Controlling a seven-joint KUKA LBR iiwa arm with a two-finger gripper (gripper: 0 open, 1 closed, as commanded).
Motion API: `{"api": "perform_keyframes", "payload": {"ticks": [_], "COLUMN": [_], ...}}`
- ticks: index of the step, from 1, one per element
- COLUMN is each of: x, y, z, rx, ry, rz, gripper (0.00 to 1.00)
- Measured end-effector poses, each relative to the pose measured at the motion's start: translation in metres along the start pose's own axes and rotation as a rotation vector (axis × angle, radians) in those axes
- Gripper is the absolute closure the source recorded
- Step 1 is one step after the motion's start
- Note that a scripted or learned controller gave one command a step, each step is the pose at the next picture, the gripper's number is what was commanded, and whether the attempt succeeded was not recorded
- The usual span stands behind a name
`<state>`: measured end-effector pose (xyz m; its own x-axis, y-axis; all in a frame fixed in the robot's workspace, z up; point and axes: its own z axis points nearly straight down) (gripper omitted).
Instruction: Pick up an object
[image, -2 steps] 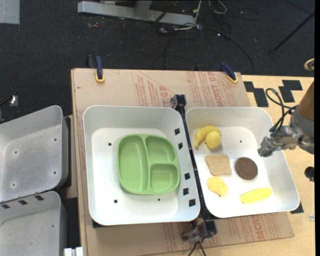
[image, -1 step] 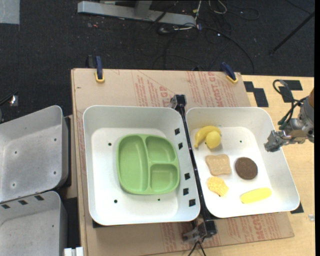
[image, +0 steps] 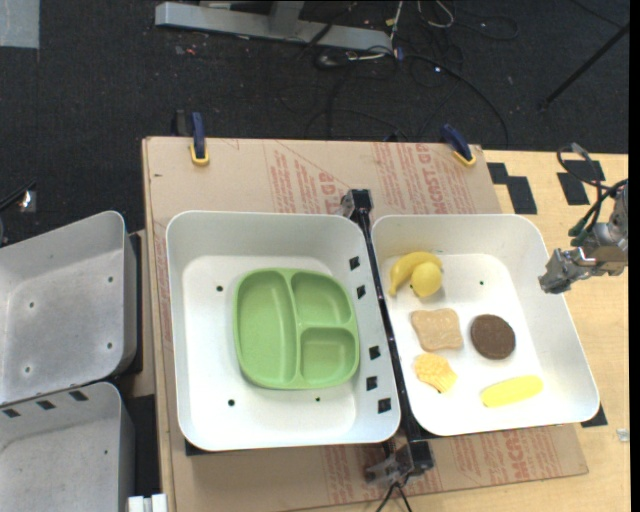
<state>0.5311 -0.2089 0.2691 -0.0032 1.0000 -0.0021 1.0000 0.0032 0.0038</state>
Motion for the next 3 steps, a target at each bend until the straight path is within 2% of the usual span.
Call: {"api": "perform_keyframes", "payload": {"ticks": [1,3], "x": [0.049,0.15], "y": [0.005,0.002], "z": [-0.004,0.015], "rx": [0.003,0.005], "ry": [0.003,0.003], "rz": [-0.004,-0.004], "gripper": [1.0,1.0]}}
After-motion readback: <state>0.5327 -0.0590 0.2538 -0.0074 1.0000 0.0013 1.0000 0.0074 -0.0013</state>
